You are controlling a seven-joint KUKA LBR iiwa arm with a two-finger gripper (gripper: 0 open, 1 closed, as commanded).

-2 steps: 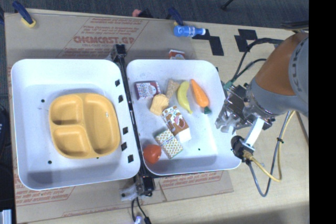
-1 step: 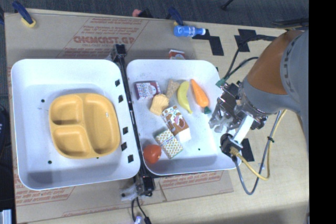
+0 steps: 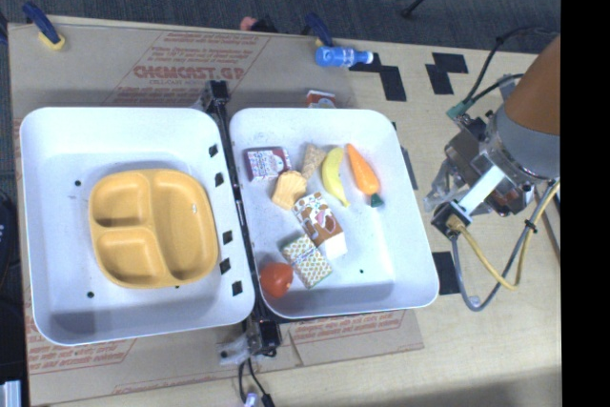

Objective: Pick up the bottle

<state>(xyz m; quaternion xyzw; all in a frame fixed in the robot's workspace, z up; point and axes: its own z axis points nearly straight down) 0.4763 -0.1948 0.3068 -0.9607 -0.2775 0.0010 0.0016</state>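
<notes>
- Presently finds, at far left, the left bin (image 3: pixel 38 234) bearing a yellow divided plate (image 3: pixel 152 226); no bearing on the task.
- Records in the right bin (image 3: pixel 405 248) a banana (image 3: pixel 332 176), a carrot (image 3: pixel 362 171), a tomato (image 3: pixel 275 279) and several small cartons; none a bottle.
- Locates the bottle (image 3: pixel 341 57), blue, lying on its side on the bare bench behind the right bin's far rim, outside both bins, touching nothing.
- Places the gripper (image 3: pixel 456 210) beyond the right bin's right wall, over the bench, well apart from the bottle and nearer the camera than it.
- Cannot read from this angle whether released or clenched; sees nothing held.
- Judges the task not yet begun in effect: no approach, no contact, no lift.
- Leaves outstanding: travel toward the far side of the bench, descent over the bottle, closure, raise.
</notes>
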